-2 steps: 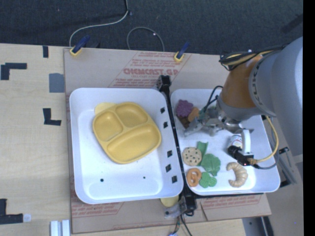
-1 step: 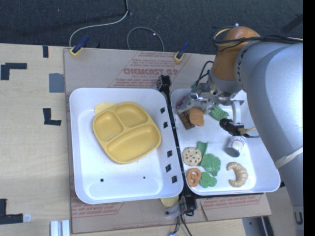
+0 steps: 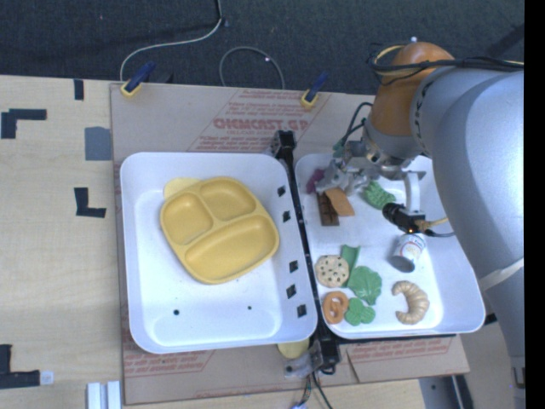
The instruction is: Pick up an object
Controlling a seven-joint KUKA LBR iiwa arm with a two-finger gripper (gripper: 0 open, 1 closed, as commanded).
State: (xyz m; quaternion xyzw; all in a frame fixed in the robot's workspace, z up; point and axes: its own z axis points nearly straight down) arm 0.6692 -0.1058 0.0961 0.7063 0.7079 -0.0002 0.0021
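— Jaws: wide or narrow? I cannot tell; the gripper [image 3: 341, 175] is low in the right bin [image 3: 456, 267], its tip over a brown block [image 3: 334, 204] near the far left corner.

— What lies around it?

— A purple piece [image 3: 317, 178] just left, a green piece [image 3: 377, 196] just right. Nearer the front: a small can [image 3: 408, 250], a croissant [image 3: 412, 302], a round cracker [image 3: 331, 270], a pretzel [image 3: 334, 306] and green leaves [image 3: 364, 285].

— And the left bin [image 3: 145, 254]?

— A yellow divided plate [image 3: 220, 227] sits there, well apart.
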